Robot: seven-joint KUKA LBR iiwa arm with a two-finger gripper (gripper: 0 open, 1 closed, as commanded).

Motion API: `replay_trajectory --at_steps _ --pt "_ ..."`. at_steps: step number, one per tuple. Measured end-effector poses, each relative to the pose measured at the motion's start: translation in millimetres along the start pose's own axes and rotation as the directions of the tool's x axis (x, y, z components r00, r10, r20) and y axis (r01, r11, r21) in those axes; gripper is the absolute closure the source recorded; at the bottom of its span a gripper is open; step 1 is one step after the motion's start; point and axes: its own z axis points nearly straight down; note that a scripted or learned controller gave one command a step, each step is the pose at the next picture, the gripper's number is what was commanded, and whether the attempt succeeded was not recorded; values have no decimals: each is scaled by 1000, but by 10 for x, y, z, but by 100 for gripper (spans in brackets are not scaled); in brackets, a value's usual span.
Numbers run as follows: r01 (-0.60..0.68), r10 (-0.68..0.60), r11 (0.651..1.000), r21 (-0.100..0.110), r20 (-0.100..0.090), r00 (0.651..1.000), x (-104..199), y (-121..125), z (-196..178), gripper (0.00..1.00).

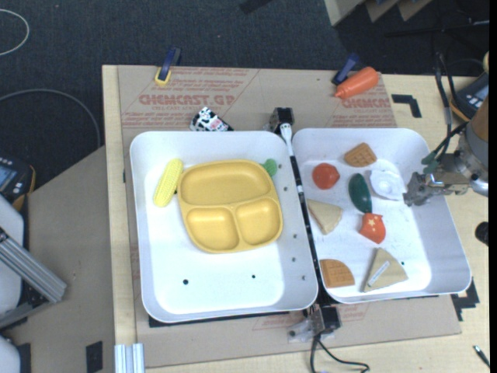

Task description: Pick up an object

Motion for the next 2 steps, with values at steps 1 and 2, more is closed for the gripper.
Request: replay_trajectory --at_steps 1,2 --pt "-1 1 1000 3 0 1000 430 -62 27 100" --pt "0 0 1000 3 0 1000 1023 -161 14 100"
